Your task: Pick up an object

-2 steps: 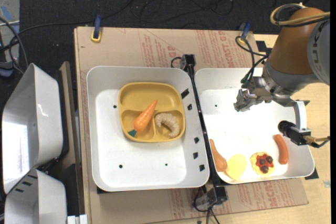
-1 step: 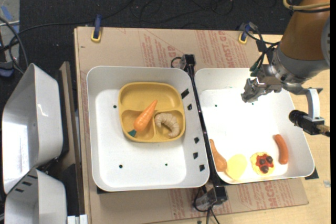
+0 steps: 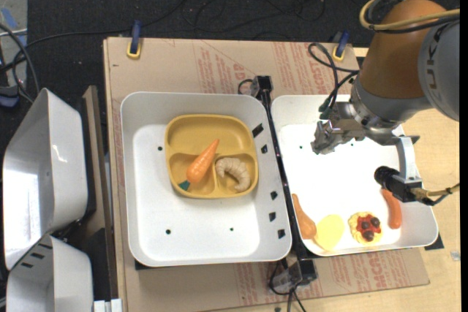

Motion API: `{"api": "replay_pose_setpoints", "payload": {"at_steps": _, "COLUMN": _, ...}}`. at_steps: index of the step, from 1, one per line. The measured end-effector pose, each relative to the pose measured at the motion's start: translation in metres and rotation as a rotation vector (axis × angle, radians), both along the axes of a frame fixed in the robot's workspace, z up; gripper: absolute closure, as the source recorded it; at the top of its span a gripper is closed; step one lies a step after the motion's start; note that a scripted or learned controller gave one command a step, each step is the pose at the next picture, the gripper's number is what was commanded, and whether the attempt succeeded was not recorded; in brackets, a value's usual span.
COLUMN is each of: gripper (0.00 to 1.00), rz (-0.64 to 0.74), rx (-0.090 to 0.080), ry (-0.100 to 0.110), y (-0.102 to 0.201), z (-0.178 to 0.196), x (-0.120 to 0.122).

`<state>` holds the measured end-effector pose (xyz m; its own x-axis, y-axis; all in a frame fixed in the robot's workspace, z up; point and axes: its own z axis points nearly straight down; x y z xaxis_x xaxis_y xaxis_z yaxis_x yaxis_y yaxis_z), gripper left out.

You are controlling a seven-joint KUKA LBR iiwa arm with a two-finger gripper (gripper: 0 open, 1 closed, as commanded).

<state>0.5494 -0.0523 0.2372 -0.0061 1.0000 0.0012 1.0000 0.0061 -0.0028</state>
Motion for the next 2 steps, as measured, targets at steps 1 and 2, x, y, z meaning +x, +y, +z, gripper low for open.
{"api": "replay_pose_setpoints", "payload": {"at_steps": 1, "gripper": 1.00, "rz": 0.002, "rx": 0.000, "ry": -0.002, "y": 0.048, "z": 0.005, "x": -0.003}}
{"api": "replay_pose_setpoints", "payload": {"at_steps": 2, "gripper": 1.00, "rz": 0.003, "rx": 0.000, "ry": -0.003, "y": 0.102, "z": 0.009, "x": -0.005}}
